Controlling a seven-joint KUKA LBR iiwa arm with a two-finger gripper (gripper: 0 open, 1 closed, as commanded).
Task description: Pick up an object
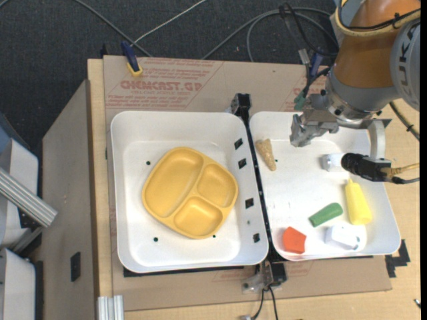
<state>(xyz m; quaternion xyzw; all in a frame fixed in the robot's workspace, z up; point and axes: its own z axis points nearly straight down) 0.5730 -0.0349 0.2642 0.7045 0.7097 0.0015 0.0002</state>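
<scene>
We see the grey two-finger gripper [303,137], its grip state unclear to us, above the right white bin's [283,122] far edge, near a tan cone-shaped piece [267,154].

My arm [373,52] is bulky and rounded: a glossy orange band over a grey shell bearing part of a dark letter. Below sits my grey metal gripper [303,137], with thin cables trailing beside it.
</scene>
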